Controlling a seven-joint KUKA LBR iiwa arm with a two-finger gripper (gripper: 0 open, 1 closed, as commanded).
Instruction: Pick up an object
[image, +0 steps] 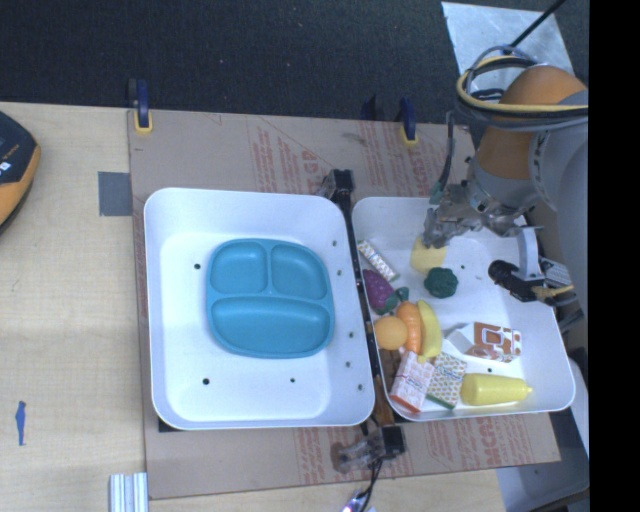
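Observation:
In the camera view my gripper hangs low over the far part of the right bin. Its tip is directly above a small pale yellow object and seems to touch its top; I cannot see whether it grips it. A dark green lump lies just to the right of the yellow object. Nearer the bin's left wall lie a white striped packet, a purple eggplant, an orange ball, a carrot and a banana.
At the right bin's front lie two snack packets, a yellow bottle and a white and orange carton. The left bin holds a blue divided plate. The arm's orange band looms over the bin's far right corner.

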